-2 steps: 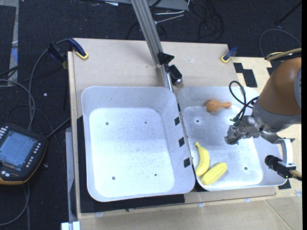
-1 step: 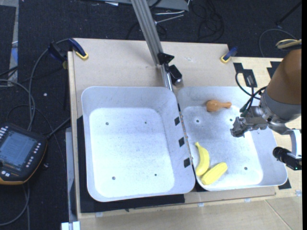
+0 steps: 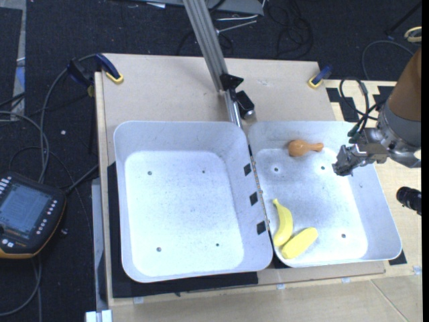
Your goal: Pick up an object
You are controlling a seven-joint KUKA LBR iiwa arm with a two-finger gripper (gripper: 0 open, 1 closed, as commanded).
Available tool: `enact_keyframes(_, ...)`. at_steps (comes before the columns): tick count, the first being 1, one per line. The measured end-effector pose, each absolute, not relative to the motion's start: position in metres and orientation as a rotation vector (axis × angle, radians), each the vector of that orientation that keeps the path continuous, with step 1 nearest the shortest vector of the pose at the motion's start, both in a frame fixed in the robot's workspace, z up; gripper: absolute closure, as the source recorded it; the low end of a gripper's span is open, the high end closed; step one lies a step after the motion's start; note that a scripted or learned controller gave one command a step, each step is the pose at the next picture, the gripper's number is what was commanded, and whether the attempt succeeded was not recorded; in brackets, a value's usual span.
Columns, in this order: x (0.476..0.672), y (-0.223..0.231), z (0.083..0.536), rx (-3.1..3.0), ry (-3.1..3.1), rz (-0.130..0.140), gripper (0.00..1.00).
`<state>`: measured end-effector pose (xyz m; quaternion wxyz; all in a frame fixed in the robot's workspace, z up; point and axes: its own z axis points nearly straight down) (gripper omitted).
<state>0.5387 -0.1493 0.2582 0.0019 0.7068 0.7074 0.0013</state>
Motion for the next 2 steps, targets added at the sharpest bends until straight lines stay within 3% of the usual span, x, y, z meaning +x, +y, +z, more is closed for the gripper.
enact_keyframes(1, 0.539, -0.149, 0.285, 2.22, 2.22, 0.002, 1.0)
enact_keyframes(2, 0.541, -0.092, 0.27, 2.217, 2.228, 0.0, 1.0)
